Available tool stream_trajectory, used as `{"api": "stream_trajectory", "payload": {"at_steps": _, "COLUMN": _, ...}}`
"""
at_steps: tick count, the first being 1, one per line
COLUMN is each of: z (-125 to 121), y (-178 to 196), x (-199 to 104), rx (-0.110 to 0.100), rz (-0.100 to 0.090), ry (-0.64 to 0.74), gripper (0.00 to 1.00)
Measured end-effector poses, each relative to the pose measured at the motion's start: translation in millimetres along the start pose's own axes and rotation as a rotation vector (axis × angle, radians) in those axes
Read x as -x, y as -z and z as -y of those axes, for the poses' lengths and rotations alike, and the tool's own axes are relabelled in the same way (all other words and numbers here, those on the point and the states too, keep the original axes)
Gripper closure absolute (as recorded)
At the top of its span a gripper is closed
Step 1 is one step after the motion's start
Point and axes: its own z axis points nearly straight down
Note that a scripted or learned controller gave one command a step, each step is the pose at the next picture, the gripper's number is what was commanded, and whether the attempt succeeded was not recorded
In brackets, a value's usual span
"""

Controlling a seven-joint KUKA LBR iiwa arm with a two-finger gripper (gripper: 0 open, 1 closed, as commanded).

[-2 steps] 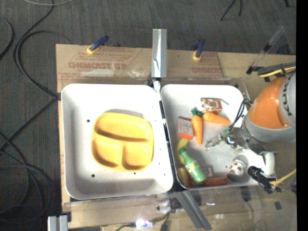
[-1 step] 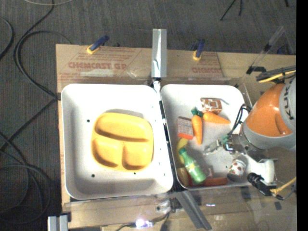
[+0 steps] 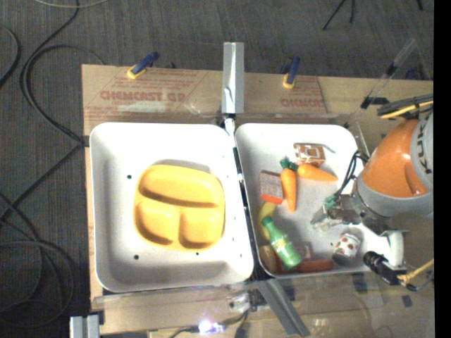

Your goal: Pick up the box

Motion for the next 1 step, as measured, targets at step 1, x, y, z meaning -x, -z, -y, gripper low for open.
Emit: {"api": "stream_trajectory", "payload": {"at_steps": 1, "z": 8.7, "y": 96.8, "x": -85.8, "rx": -0.02, "rz": -0.006, "ry": 0.161, "gripper": 1.0}}
